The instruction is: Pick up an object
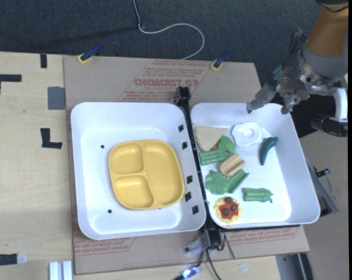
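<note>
My gripper [273, 102] hangs open above the far right rim of the right bin [298, 156], with nothing between its fingers. Below it in that bin lie a white fried egg [246, 133], a dark green pepper [267, 149], a tan bread slice [207, 136], a small bread roll [232, 165], several green leafy pieces [217, 154], a green bean piece [257, 195] and a small pizza [227, 209]. The egg is the nearest item to the gripper.
The left bin [88, 156] holds a yellow divided plate [145, 174]. Both bins rest on a cardboard sheet [158, 80] held by yellow and blue clamps. A white cable [170, 28] loops behind the bench.
</note>
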You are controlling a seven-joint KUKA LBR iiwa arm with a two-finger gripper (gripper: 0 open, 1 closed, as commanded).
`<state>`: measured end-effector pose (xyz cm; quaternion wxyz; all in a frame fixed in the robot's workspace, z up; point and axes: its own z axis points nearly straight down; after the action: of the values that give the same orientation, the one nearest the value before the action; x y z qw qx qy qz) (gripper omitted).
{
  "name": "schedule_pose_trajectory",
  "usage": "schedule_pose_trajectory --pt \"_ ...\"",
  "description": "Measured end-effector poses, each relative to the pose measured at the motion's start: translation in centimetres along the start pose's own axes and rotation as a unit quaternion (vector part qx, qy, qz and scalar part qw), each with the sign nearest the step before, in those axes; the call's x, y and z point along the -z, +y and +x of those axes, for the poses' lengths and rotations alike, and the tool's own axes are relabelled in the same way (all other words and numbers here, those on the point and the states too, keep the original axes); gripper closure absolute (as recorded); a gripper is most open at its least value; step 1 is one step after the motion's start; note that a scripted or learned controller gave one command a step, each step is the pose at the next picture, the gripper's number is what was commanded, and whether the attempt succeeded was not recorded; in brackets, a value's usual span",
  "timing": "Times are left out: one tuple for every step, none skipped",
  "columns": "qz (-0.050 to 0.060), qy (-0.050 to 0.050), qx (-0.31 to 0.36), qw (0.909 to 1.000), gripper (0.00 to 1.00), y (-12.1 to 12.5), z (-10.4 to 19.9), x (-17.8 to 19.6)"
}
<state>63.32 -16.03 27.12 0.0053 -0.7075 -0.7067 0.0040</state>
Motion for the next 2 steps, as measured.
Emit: schedule_pose_trajectory --pt "-0.006 -0.001 0.001 1.0000 0.00 0.2 0.0 0.8" --pt "-0.004 -0.001 0.002 1.0000 0.00 0.7 0.4 -3.8"
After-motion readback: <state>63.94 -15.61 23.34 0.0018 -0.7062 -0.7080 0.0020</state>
